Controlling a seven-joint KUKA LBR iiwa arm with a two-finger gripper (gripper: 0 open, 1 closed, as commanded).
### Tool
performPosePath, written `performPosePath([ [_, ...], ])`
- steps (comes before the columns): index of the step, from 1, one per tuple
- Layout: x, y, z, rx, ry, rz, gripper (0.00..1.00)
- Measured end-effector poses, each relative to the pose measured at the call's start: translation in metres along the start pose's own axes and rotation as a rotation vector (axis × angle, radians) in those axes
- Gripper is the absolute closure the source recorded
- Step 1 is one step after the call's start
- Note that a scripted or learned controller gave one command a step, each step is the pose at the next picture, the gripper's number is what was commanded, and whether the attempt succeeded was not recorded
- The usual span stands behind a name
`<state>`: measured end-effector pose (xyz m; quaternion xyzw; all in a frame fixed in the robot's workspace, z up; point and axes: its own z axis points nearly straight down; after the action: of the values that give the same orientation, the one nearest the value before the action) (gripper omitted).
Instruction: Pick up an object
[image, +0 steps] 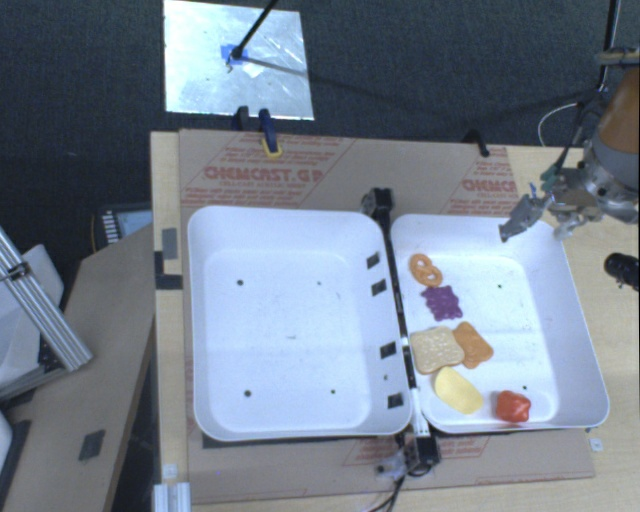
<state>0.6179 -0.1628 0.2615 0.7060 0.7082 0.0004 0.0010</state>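
lab — robot arm (612, 130) | white bins (290, 230) | bench (120, 280)

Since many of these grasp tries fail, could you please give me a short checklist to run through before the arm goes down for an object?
1. Hand carries nothing: ok, no object is seen between its fingers.
2. Hand is above a target: not ok, it hangs over the right bin's far rim, away from the items.
3. Targets lie in the right bin: ok, pretzel, purple piece, bread slice, orange piece, yellow piece, red piece.
4. An isolated target exists: ok, the red piece lies apart.
5. Bread slice free of neighbours: not ok, the orange piece touches it.
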Motion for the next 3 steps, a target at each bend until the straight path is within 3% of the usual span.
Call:
performPosePath([
  [1,0.094,0.049,-0.116,-0.016,0.0,-0.011,0.0],
  [2,0.098,-0.036,-0.228,-0.015,0.0,-0.003,0.0],
  [3,0.062,-0.108,-0.227,-0.002,0.0,0.006,0.0],
])
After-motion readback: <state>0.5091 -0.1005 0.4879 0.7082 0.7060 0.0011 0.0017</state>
